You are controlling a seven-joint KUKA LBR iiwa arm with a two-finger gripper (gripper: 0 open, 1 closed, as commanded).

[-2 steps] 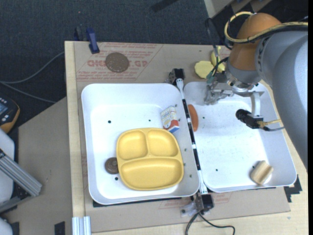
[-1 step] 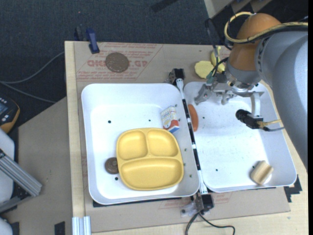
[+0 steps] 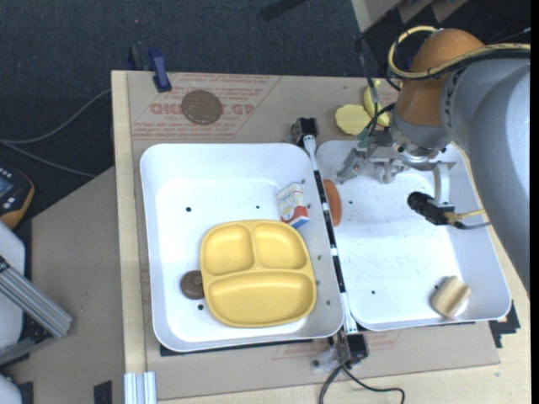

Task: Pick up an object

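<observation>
pincer [image 3: 383, 168] over right bin [image 3: 396, 310] (carton [image 3: 292, 203] print unreadable)

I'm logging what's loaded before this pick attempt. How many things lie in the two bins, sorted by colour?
Yellow: 1, divided plate
Brown: 1, round disc
White with red and blue: 1, small carton
Orange: 1, oval piece
Tan: 1, block
Total: 5

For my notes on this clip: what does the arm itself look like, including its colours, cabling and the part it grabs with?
The arm is a thick, smooth grey cylinder coming in from the right. Above the wrist sits a rounded orange band, with a yellow cable looping around it. Below is a silvery metal wrist block carrying the pincer, with a short black part sticking out beside it.
</observation>
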